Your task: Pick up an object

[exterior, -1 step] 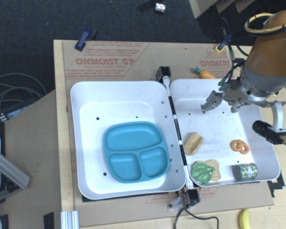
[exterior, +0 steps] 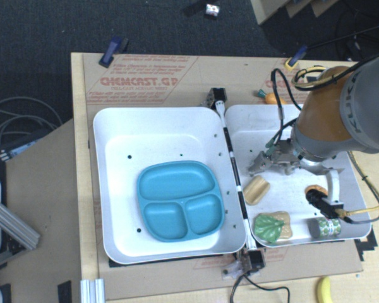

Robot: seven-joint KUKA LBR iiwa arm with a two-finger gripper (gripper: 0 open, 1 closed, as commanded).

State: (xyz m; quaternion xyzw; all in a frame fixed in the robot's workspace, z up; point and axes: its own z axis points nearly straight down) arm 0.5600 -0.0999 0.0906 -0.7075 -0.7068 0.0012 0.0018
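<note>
My gripper (exterior: 261, 163) hangs low over the upper left part of the right bin (exterior: 240, 122), reaching in from the right. Just below it lies a tan block (exterior: 256, 189), apart from the gripper. A green leaf-shaped item (exterior: 270, 226) rests on a tan piece (exterior: 285, 231) near the bin's front edge. To its right, a small greenish can (exterior: 329, 227) lies on its side in the front right corner. I see nothing held in the gripper.
The left bin (exterior: 114, 137) holds a blue divided plate (exterior: 180, 199). A black divider rail (exterior: 230, 156) runs between the two bins. A small orange item (exterior: 314, 189) shows under the wrist, partly hidden. Cables and clips lie on the bench behind the bins.
</note>
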